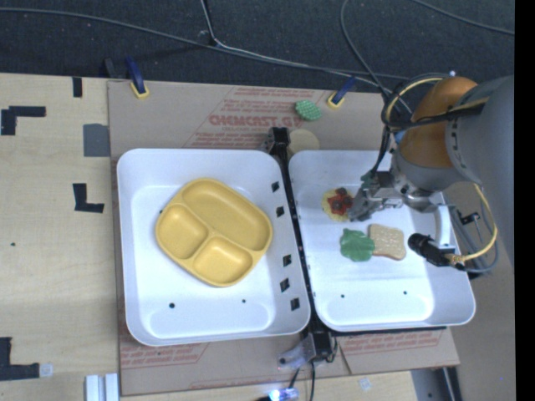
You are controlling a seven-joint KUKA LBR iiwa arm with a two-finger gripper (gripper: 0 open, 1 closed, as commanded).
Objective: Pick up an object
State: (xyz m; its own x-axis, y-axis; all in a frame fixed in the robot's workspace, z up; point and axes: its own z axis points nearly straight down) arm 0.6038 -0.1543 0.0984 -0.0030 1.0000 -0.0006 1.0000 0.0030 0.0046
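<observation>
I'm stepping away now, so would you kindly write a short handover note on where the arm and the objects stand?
Gripper: low in the right bin, beside the red and yellow toy; whether it is open or shut cannot be made out, and nothing is visibly held.
Objects: the red and yellow toy, a green piece and a tan toast-like piece all lie on the right bin's floor. The left bin holds a yellow divided tray. A small green item sits on the cardboard beyond the bins.
Done: approach only.
Left: grasp and lift one object.
</observation>
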